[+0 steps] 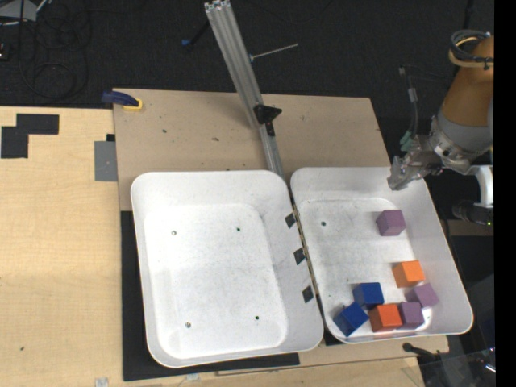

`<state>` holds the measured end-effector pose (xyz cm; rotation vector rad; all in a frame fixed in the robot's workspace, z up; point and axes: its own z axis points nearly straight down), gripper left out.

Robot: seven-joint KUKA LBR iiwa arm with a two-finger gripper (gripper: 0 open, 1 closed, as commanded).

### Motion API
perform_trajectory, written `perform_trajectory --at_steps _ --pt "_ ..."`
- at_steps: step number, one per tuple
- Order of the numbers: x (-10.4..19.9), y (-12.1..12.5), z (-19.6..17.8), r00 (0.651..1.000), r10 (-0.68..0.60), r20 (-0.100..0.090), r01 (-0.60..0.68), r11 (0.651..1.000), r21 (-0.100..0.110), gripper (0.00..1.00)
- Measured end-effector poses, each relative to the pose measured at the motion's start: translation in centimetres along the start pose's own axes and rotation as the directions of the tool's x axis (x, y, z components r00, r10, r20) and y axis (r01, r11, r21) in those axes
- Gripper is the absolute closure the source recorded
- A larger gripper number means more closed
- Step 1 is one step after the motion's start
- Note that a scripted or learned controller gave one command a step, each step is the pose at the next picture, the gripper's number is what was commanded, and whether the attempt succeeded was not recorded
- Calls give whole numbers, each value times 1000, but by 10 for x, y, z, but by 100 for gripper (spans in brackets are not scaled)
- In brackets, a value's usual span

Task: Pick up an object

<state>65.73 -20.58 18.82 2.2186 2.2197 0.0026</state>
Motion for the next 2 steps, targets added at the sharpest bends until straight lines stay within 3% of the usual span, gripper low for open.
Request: perform_trajectory --at_steps 1,2 --pt "1 -2 -44 1000 -1 0 1 1000 0 100" --pt "52 -16 -43 1000 -4 -4 4 1000 7 100"
